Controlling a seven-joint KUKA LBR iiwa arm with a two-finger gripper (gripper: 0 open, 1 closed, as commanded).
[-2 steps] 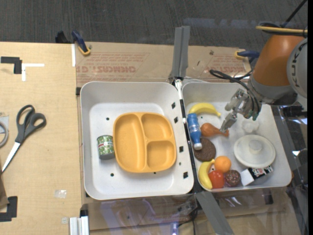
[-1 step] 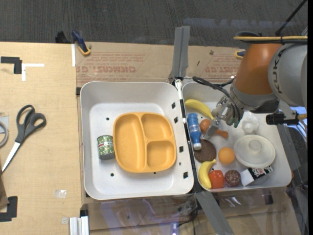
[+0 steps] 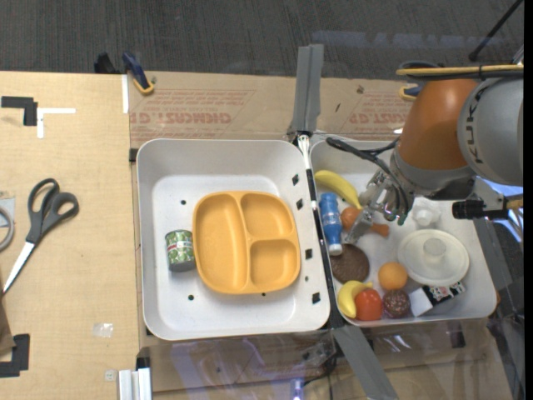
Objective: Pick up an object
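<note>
My tool (image 3: 376, 211) hangs low in the right bin (image 3: 487, 311), just above a small orange piece (image 3: 351, 217) beside the blue bottle (image 3: 331, 219). I cannot tell its state. Nothing looks lifted yet, so the whole pick remains.

you cannot tell the finger state of the gripper (image 3: 372, 220); the wrist hides it. the arm (image 3: 475, 132) covers the right bin's (image 3: 487, 307) far corner. the small can's (image 3: 179, 250) label is too blurred to read.
</note>
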